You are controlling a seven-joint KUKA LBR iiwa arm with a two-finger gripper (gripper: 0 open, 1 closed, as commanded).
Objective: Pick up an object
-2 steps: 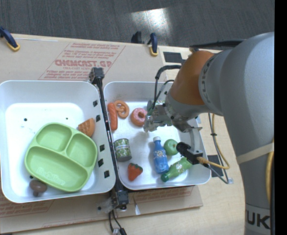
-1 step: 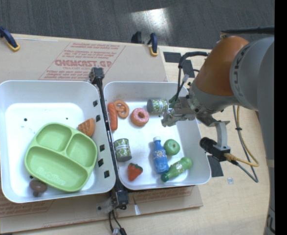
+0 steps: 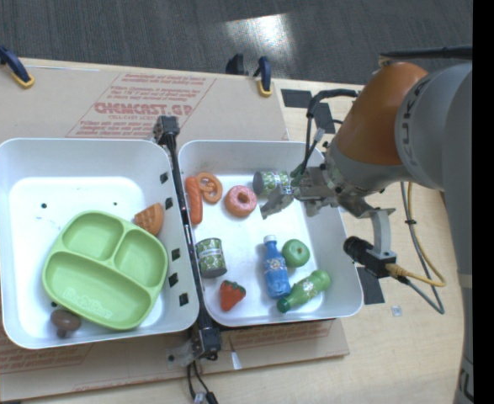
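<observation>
Evidently the fingers (image 3: 282, 194) clench around the small green can (image 3: 270, 181), lifted to clear the bin (image 3: 335, 308).

A single fixed camera is looking down from above the counter (image 3: 255, 99) at a slant, facing both white bins. It is taking in the left bin (image 3: 2, 225) and the right bin (image 3: 347, 297) whole, side by side, from a moderate height. The arm (image 3: 398, 129) is entering from the right edge, and dark floor is filling the top of the frame.
</observation>
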